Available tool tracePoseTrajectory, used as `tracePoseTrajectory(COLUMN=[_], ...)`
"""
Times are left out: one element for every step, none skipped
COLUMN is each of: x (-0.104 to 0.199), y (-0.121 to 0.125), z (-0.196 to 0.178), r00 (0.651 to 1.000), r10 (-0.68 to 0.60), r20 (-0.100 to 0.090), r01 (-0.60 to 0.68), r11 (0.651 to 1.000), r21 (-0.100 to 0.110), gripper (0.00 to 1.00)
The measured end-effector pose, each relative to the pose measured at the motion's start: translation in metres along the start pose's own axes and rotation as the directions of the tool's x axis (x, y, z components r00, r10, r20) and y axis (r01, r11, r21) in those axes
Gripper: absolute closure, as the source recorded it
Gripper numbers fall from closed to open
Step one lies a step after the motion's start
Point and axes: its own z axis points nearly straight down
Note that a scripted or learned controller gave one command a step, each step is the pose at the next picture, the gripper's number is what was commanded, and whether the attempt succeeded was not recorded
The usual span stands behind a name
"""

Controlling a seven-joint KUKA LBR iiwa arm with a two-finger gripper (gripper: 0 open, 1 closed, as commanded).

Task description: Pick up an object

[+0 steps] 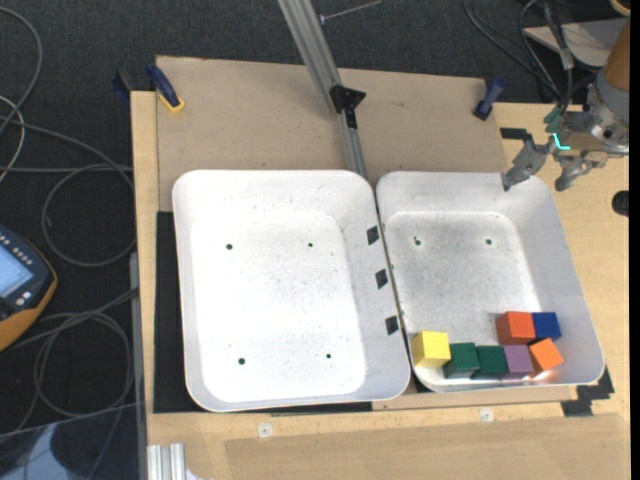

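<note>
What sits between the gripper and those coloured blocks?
Nothing. In the camera view the gripper hangs over the right bin's far edge, the blocks huddle at its near edge, and bare speckled white floor lies between.

The arm enters at the upper right, wrist angled downward, its gripper [543,171] with jaws spread apart, holding nothing.

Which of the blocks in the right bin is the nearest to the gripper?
The blue block, at the cluster's far right corner, lies closest to the gripper; the red block beside it is slightly farther.
</note>
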Motion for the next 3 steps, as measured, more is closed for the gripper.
tracePoseTrajectory(x=[0.000, 0.006, 0.005], y=[0.001, 0.005, 0.001], z=[-0.003, 0.042, 0.105], r00=[1.000, 1.000, 1.000], r10=[-0.002, -0.002, 0.000], r20=[0.003, 0.001, 0.000], r01=[0.002, 0.002, 0.000], r11=[1.000, 1.000, 1.000], r21=[-0.004, 0.000, 0.003], gripper=[0.00, 0.00, 0.00])
